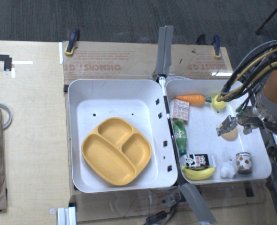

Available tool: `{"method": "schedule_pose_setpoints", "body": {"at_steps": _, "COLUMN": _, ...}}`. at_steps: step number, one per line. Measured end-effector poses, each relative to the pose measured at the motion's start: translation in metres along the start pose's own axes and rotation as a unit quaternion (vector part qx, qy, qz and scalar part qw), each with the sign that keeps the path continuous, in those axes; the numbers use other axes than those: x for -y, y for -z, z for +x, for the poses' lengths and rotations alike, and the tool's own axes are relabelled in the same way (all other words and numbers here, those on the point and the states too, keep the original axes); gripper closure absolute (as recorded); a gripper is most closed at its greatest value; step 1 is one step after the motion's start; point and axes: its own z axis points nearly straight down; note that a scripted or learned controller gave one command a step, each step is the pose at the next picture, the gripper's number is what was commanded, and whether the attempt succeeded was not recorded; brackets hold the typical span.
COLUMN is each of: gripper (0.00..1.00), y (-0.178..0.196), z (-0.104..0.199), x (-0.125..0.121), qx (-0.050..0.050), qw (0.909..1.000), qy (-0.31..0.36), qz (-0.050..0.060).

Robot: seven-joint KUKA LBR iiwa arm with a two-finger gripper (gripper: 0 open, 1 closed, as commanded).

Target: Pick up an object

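My gripper [228, 125] hangs over the right bin [263, 146], in its middle-right part, reaching in from the right. Just below it, partly hidden by it, lies a small tan round object [230, 135]; I cannot tell whether the two touch. Also in this bin are a carrot [190, 99], a yellow object [219, 102], a printed packet [180, 110], a green bottle [180, 135], a small milk carton [196, 161], a banana [199, 173], a white lump [227, 170] and a small can [243, 162].
The left bin [77, 125] holds a yellow divided plate [116, 150]. A grey divider [165, 50] runs between the bins at the back. Cardboard [110, 60] lies behind them. Black and yellow cables [251, 69] arch above the right bin's far corner.
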Motion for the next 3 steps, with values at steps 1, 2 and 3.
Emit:
{"method": "schedule_pose_setpoints", "body": {"at_steps": 1, "gripper": 0.0, "y": -0.024, "z": -0.039, "x": -0.056, "qx": 0.001, "qw": 0.9893, "qy": 0.146, "qz": -0.002}}
{"method": "schedule_pose_setpoints", "body": {"at_steps": 2, "gripper": 0.0, "y": -0.11, "z": -0.066, "x": -0.075, "qx": -0.002, "qw": 0.99, "qy": 0.141, "qz": -0.003}}
{"method": "schedule_pose_setpoints", "body": {"at_steps": 3, "gripper": 0.0, "y": -0.109, "z": -0.055, "x": -0.055, "qx": 0.001, "qw": 0.9668, "qy": 0.256, "qz": -0.003}}
